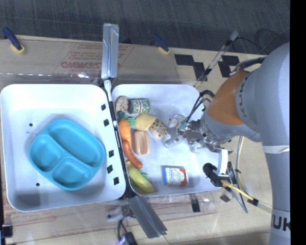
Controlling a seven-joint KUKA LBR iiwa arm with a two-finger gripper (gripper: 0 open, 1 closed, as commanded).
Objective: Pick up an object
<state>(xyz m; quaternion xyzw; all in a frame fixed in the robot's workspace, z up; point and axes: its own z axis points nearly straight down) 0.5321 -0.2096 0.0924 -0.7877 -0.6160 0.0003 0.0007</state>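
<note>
Grey robot arm reaches into the right bin; its gripper hangs over the middle, finger state impossible to tell.
Just beside it lies a speckled toy block, likely light, rigid; grasp across its short sides.

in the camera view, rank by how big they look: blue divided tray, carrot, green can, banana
1. blue divided tray, by far the largest
2. carrot and banana, too alike to rank, and the banana is partly hidden at the bin edge
3. green can, smallest
</note>
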